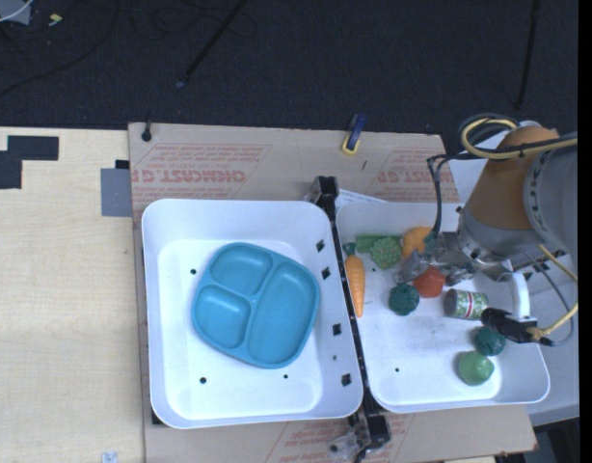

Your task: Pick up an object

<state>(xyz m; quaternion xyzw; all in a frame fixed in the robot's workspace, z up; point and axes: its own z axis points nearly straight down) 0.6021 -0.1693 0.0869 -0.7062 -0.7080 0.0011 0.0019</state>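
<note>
Two white bins side by side. Left bin (171, 258) holds a blue divided plate (255, 303). Right bin (527, 379) holds the objects: carrot (355, 284) at 9 o'clock along the divider, broccoli (386, 251) at 11, dark green ball (404, 300) near centre, red-orange ball (430, 282) just beside it, small can (465, 304) at 3, light green ball (475, 367) at 5. Gripper (433, 258) sits low over the red-orange ball; can't tell its state.

Grey metal robot arm (556, 196) with broad orange band at 11 o'clock, trailing looped yellow and black cables (481, 133).
</note>
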